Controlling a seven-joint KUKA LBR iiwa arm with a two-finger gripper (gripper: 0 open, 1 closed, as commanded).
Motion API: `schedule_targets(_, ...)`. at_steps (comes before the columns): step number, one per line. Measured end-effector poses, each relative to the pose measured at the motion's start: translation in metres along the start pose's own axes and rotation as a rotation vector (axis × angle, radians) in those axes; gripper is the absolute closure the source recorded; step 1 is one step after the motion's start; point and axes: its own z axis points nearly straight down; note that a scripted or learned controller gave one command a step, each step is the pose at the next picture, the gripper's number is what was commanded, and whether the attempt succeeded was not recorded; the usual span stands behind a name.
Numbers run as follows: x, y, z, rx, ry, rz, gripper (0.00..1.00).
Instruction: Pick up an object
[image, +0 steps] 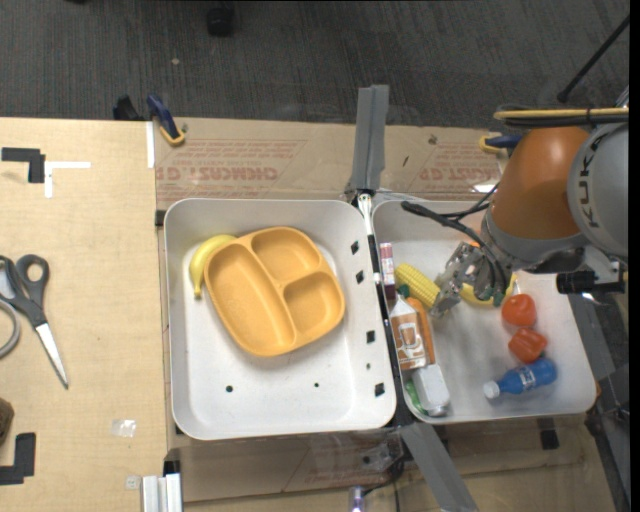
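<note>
My gripper (468, 282) hangs low in the right bin (570, 405), near its back middle, with its fingers spread and nothing seen between them. An ear of yellow corn (416, 284) lies just to its left, and a small yellow-green item (489, 298) peeks out beneath it. Two orange-red round fruits (518, 311) (527, 346) lie to its right and front. A blue bottle (522, 380) lies near the front. A brown labelled bottle (409, 336) and a white-green item (430, 391) lie along the left wall.
The left bin (200, 400) holds an orange divided plate (275, 290) with a banana (205, 262) against its left rim. Scissors (36, 312) lie on the bench at far left. A blue clamp (166, 119) sits behind the bins.
</note>
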Motion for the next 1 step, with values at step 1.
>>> schedule_targets(1,0.0002,0.0003,0.0000,0.000,0.000,0.000,0.00)
